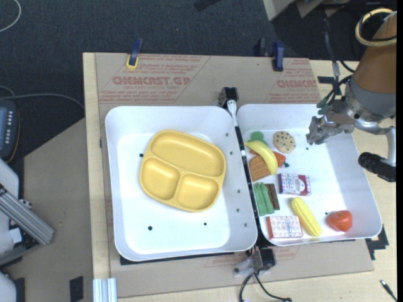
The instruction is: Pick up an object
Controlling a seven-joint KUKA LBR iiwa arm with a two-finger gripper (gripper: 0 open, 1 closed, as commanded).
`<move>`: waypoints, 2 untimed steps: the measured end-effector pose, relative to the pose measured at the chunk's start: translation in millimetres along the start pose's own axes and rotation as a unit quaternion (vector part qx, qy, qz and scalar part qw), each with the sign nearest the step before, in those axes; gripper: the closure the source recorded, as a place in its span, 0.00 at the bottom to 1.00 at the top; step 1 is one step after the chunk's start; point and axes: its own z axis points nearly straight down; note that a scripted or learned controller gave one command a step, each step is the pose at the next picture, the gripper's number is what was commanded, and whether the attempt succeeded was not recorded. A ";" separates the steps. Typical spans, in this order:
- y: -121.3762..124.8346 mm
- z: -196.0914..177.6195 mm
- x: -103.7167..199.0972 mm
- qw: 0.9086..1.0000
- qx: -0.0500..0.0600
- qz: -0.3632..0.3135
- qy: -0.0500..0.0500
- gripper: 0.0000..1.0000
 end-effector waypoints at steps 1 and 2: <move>6.0 5.8 59.2 1.000 0.000 -0.001 0.000 1.00; -0.7 -8.2 115.2 1.000 -0.001 0.000 0.000 1.00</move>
